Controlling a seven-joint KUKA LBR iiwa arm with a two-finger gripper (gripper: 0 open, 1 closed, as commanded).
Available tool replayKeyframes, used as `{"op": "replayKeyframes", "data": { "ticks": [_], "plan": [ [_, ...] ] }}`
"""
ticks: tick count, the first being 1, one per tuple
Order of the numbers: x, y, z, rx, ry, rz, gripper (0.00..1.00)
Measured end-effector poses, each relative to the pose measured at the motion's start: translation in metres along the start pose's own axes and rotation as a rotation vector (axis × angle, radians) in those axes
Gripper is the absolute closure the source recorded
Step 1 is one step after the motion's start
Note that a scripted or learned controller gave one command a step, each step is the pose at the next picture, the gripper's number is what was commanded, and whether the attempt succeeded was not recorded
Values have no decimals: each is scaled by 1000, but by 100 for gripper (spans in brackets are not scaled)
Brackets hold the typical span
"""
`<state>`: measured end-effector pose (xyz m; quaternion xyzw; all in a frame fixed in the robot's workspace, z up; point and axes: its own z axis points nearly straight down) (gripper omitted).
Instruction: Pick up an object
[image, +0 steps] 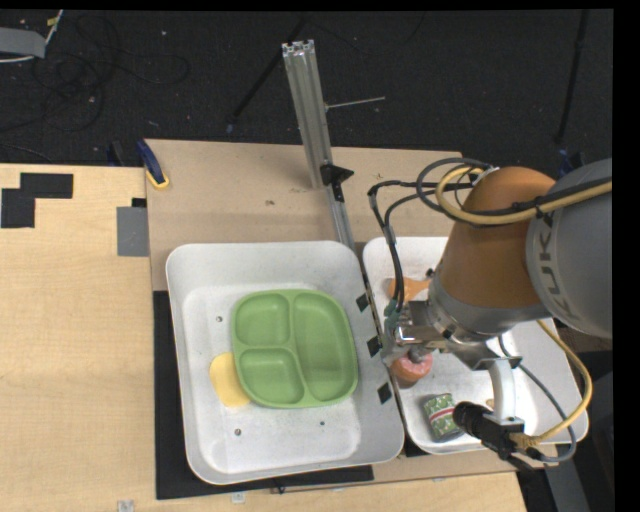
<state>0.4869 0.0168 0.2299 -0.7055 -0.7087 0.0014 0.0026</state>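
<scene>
Approach step, as judged. Nearest, at five o'clock in the right bin (560, 345), a small green packet (439, 416). Just beyond, a pinkish round object (410, 368) lies under the gripper (408, 340); the fingers' spacing cannot be told. Next move: descend, close squarely. Farther, at nine o'clock, a green divided plate (295, 348).

You see two bins side by side on the table (80, 330). In the left bin (200, 270) a divided tray (295, 348) lies near the middle, a flat piece (227, 382) tucked under its left edge. In the right bin (560, 375) a round object (410, 367) lies near the left wall, a small packet (438, 416) in front of it.
</scene>
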Motion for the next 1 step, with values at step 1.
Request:
{"op": "replayKeyframes", "data": {
  "ticks": [1],
  "plan": [
    [52, -2, 13, 1, -1, 1, 100]
  ]
}}
